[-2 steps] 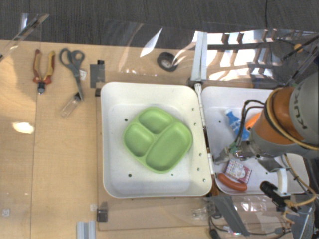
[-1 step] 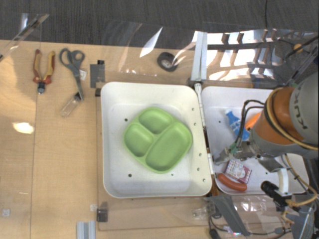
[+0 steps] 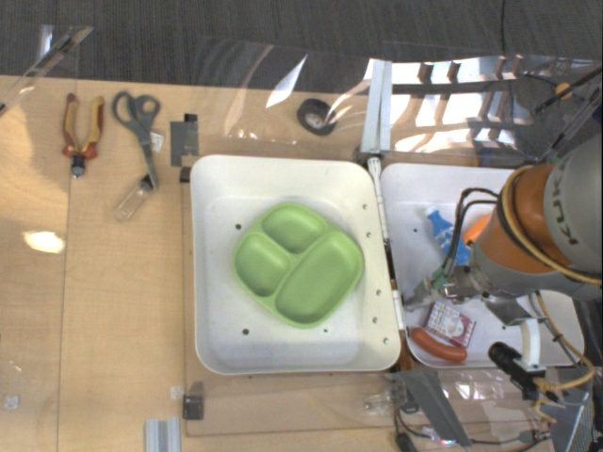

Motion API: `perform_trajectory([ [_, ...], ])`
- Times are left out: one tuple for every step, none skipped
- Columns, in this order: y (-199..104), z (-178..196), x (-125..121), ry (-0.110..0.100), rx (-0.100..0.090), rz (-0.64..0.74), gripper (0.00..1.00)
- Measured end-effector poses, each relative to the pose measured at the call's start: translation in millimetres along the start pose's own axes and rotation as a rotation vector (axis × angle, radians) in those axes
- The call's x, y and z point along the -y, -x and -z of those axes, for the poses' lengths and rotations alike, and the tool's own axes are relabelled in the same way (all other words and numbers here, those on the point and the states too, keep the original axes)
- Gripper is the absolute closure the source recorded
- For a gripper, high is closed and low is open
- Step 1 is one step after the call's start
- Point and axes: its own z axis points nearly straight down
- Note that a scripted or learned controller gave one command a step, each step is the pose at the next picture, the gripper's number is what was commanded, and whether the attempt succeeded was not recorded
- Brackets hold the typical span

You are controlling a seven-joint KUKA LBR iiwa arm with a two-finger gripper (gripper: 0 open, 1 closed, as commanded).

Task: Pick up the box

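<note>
Hovering over rt bin (image 3: pixel 490 182): 1 arm, hand (image 3: pixel 450 290) w/ finger state hidden, can't tell. 1 box (image 3: pixel 448 323) lies below it beside 1 red sausage (image 3: pixel 438 348). Lt bin (image 3: pixel 212 252): 1 green divided plate (image 3: pixel 298 264). Counter (image 3: pixel 94 328): 1 scissors (image 3: pixel 139 121), 1 pliers (image 3: pixel 81 130).

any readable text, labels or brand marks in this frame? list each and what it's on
"KU": dark letters, cut off by the frame edge, on the grey arm above its orange band.
Small box in the right bin: red and white print, too blurred to read.
Nothing readable on the green plate, scissors or pliers.
</note>
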Motion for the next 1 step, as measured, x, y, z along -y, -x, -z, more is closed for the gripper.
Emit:
perform_trajectory([
  [-0.1, 0.0, -0.7, 0.002, -0.003, -0.059, 0.00],
])
